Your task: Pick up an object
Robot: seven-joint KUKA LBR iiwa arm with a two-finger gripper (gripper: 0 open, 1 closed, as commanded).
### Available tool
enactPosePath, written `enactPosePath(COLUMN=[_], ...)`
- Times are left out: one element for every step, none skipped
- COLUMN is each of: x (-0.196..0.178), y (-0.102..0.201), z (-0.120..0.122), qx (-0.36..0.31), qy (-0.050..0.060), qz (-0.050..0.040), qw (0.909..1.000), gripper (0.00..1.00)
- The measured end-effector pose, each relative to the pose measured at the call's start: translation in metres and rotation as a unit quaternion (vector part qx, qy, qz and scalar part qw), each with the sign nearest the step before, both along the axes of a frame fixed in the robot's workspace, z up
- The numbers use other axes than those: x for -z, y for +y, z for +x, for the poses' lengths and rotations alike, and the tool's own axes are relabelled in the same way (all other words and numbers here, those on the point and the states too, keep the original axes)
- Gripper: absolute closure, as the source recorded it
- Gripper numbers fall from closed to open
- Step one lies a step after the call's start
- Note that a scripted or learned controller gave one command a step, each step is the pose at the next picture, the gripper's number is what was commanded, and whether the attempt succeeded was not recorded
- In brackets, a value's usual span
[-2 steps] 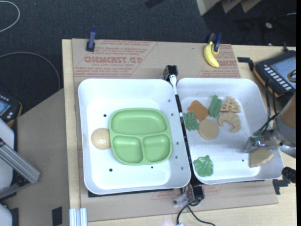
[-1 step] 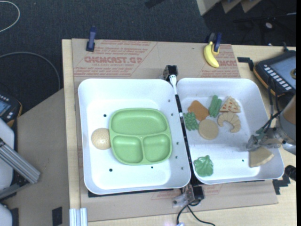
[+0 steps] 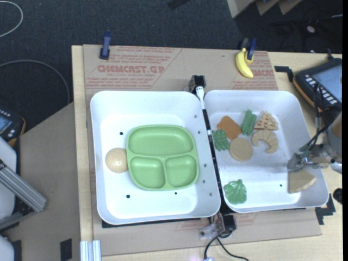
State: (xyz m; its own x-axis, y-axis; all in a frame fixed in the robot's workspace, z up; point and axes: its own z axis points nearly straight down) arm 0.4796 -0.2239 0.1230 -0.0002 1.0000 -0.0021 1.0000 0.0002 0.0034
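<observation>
The right bin (image 3: 255, 199) holds several toy foods: an orange slab (image 3: 229, 126), a green pickle (image 3: 248, 122), a sandwich wedge (image 3: 266, 122), a croissant (image 3: 265, 140), a round tan biscuit (image 3: 241, 149), a green broccoli piece (image 3: 220, 140) and a leafy green piece (image 3: 235, 191). A tan wedge (image 3: 300, 181) lies by the bin's right wall. My gripper (image 3: 307, 159) reaches in from the right edge and sits low, just above that wedge and close to touching it.
The left bin (image 3: 109, 200) carries a green divided plate (image 3: 162, 156) with a round tan bun (image 3: 116, 160) beside it. A yellow banana (image 3: 244, 64) lies on the board behind the bins. A black device (image 3: 326, 86) sits at the far right.
</observation>
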Motion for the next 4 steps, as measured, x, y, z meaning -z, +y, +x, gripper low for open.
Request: enactPosePath(x=[0.023, 0.039, 0.026, 0.008], y=[0.0, 0.001, 0.0, 0.0], z=[-0.001, -0.001, 0.0, 0.0], qx=[0.0, 0.0, 0.0, 0.0], qy=[0.003, 0.003, 0.001, 0.0], qz=[0.0017, 0.0028, 0.0002, -0.0001], qw=[1.0, 1.0, 1.0, 1.0], gripper=[1.0, 1.0, 1.0, 1.0])
